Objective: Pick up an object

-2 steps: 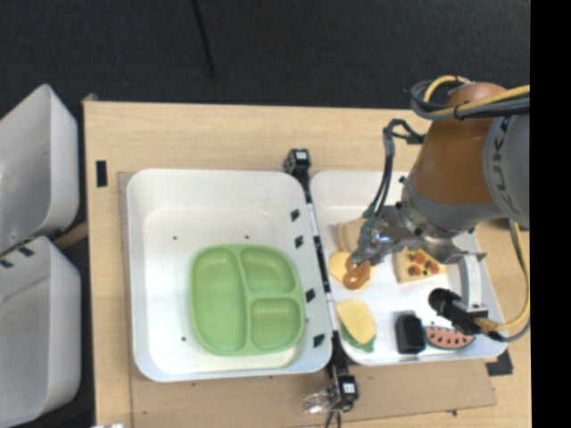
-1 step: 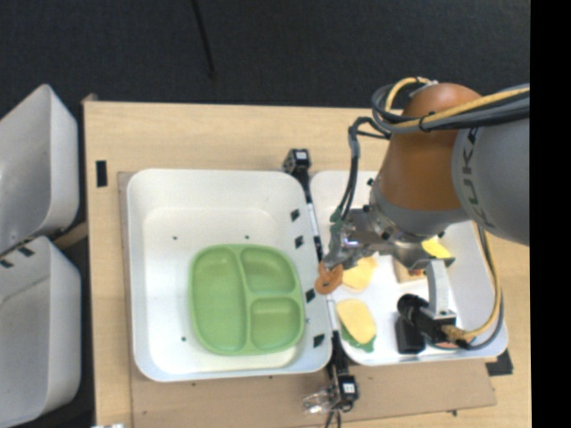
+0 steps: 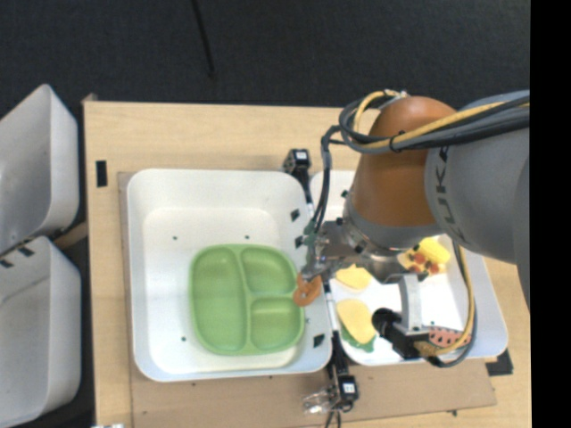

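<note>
Green divided plate (image 3: 244, 310) in left bin (image 3: 161, 205)

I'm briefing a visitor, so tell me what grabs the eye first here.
The big grey arm with its orange band looms over the right bin, covering much of it. In the left bin lies a green divided plate, bright against the white. Small yellow pieces peek out beneath the arm in the right bin.

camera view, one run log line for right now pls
arm: over right bin | pincer: at divider between bins | near pincer: small orange piece | left bin: green divided tray | grasp: unconfirmed
</note>
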`<action>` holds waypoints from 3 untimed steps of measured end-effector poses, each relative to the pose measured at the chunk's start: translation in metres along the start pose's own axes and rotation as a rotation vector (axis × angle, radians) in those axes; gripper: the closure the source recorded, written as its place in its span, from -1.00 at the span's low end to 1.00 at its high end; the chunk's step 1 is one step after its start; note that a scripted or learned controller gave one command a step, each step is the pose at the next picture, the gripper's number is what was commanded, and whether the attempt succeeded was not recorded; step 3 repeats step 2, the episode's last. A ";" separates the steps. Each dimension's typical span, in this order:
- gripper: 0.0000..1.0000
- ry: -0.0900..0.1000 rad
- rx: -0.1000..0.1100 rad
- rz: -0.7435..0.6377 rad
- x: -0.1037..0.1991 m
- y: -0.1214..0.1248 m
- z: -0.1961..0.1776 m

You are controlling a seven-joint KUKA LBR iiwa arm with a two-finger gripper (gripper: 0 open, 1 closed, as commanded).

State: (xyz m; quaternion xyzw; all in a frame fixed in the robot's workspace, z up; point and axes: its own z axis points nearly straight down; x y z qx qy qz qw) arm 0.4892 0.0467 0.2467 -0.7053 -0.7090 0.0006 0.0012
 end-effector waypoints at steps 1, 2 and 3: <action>1.00 -0.002 0.001 0.007 -0.010 0.005 0.017; 1.00 -0.001 -0.005 0.003 -0.011 0.000 -0.004; 1.00 -0.001 -0.005 0.003 -0.011 0.000 -0.004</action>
